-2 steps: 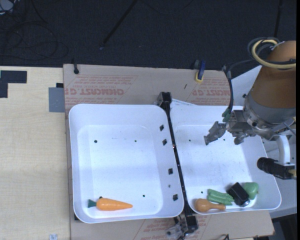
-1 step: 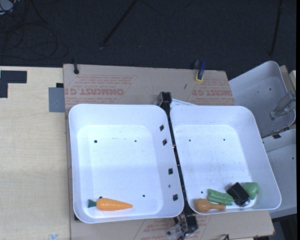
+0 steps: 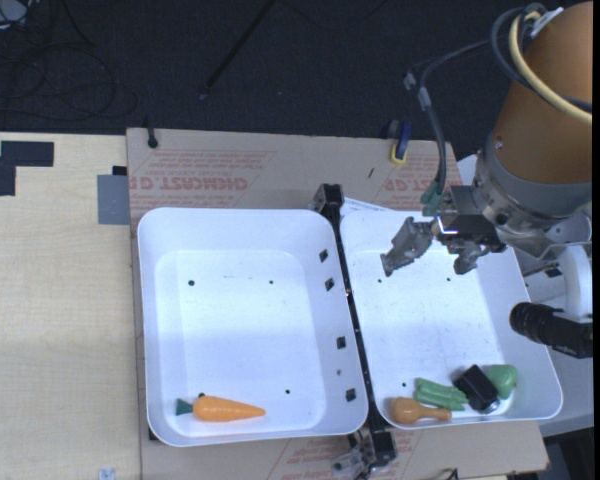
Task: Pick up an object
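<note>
Objects – black block point(image 3: 476, 387), green veg point(image 3: 441, 393), orange pear-shape point(image 3: 416, 411) – clustered at right bin point(image 3: 540, 348) near corner; gripper point(image 3: 435, 249) above, apart, fingers spread, nothing held – pre-grasp hover likely.

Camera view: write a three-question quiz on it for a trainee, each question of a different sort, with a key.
1. True or false: the carrot lies in the right bin.
2. Which thing lies in the cluster at the right bin's near edge?
A. a red cup
B. a black block
C. a blue ball
3. Fill in: the gripper hangs above the ____ bin.

Key
1. False. The carrot lies near the front edge of the left bin.
2. B. The black block lies there with green pieces and an orange-tan piece.
3. Right. The gripper is over that bin's far half, apart from the cluster.
</note>
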You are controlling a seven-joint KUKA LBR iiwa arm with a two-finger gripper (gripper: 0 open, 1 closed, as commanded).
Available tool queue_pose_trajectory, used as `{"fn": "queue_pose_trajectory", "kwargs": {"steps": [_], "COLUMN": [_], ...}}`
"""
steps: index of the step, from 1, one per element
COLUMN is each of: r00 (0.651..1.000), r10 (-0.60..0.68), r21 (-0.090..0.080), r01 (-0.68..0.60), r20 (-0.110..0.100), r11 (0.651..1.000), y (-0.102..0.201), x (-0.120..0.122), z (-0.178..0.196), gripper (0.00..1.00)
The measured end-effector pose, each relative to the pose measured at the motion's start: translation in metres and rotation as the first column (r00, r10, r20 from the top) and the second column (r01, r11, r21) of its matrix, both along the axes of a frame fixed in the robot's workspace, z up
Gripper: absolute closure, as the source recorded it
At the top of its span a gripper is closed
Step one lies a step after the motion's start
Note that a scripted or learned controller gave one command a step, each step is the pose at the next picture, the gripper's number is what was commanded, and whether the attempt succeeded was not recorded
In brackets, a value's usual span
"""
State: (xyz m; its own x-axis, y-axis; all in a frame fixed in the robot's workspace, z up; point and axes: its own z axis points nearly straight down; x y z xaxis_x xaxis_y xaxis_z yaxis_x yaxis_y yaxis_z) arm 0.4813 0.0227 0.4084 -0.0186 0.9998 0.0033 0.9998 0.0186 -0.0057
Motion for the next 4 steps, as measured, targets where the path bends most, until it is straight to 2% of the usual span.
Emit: {"fn": "queue_pose_trajectory", "kwargs": {"steps": [1, 2, 3, 4], "r00": [1.000, 1.000, 1.000, 1.000], "r10": [-0.024, -0.018, -0.021, -0.013], "r21": [-0.005, -0.003, -0.004, -0.002], "r01": [0.024, 0.018, 0.021, 0.013], "r20": [0.018, -0.015, -0.001, 0.004], "r11": [1.000, 1.000, 1.000, 1.000], "y": [-0.070, -0.034, -0.063, 0.013], "x": [-0.001, -0.008, 0.045, 0.083], "z": [0.123, -0.141, -0.221, -0.222], "gripper": [0.00, 0.00, 0.00, 0.00]}}
